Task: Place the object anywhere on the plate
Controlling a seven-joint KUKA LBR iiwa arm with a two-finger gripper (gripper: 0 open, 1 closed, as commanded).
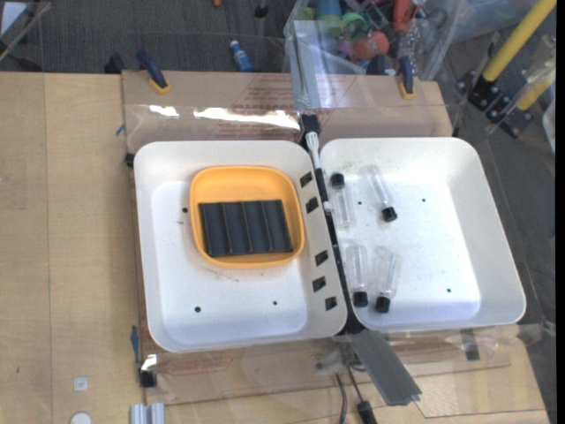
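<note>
While a black ridged block (245, 228) lies on the orange plate (247, 177), the claw's state cannot be told.

Scene is evenly and brightly lit from overhead. White bins (406, 162) are near blown out, so the clear vials (381, 193) at 3 o'clock are barely resolved. Specular glare is seen on the plastic sheet (225, 113) at 12 o'clock. Shadows are soft and short. Slight softness is noted overall, possibly from compression.
</note>
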